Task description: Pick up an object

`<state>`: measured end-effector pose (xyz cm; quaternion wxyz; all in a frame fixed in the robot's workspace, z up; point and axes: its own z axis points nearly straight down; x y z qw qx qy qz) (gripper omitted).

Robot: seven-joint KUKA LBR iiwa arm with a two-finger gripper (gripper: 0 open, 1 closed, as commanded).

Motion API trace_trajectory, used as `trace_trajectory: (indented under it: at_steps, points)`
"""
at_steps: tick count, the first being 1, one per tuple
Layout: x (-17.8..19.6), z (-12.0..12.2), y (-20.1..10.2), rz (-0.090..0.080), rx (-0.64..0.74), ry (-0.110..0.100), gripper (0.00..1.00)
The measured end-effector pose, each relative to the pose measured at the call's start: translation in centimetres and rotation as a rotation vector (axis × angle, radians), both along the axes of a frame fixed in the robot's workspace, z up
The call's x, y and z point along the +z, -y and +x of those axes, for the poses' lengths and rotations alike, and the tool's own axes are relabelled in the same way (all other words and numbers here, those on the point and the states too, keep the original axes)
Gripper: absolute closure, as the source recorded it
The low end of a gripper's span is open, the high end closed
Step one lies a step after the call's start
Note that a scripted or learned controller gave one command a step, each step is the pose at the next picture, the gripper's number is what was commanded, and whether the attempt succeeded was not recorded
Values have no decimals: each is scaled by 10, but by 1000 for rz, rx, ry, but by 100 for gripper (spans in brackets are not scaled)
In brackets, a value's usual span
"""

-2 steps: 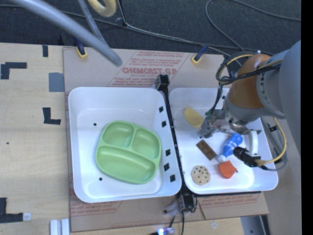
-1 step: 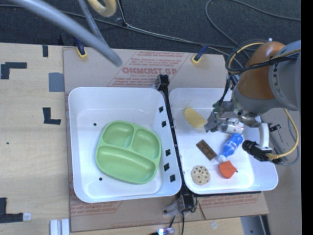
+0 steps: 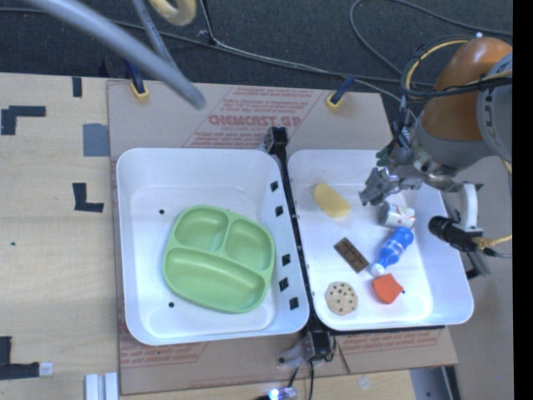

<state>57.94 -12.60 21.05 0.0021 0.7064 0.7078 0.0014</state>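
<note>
A wooden bench (image 3: 50, 223) carries a sheet of printed cardboard (image 3: 250, 115), and on that sheet sit two shallow white bins side by side, with dark carpet and loose black cables beyond the far edge. The left bin (image 3: 137, 182) holds a green divided tray (image 3: 221, 258) lying flat near its middle. The right bin (image 3: 441, 298) holds a pale yellow lump (image 3: 331, 200) near its far left corner, a brown bar (image 3: 351, 254) at its centre, a speckled cookie (image 3: 341, 297) toward the near edge, an orange block (image 3: 386, 289) just beside the cookie, and a blue bottle (image 3: 393, 247) lying tilted between the bar and the block. The arm (image 3: 466, 98) reaches in from the right, and its gripper (image 3: 385, 192) hangs over the far part of the right bin, above the bottle; whether its jaws are open or closed I cannot tell, and nothing is seen between them
</note>
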Motion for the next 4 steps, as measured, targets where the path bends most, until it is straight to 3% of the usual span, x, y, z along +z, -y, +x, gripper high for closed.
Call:
trace_trajectory:
  at_steps: [1, 4]
  points:
    - [53, 1, 0, 0, 0, 0, 100]
    - [30, 35, -154, 1, 4, -7, 100]
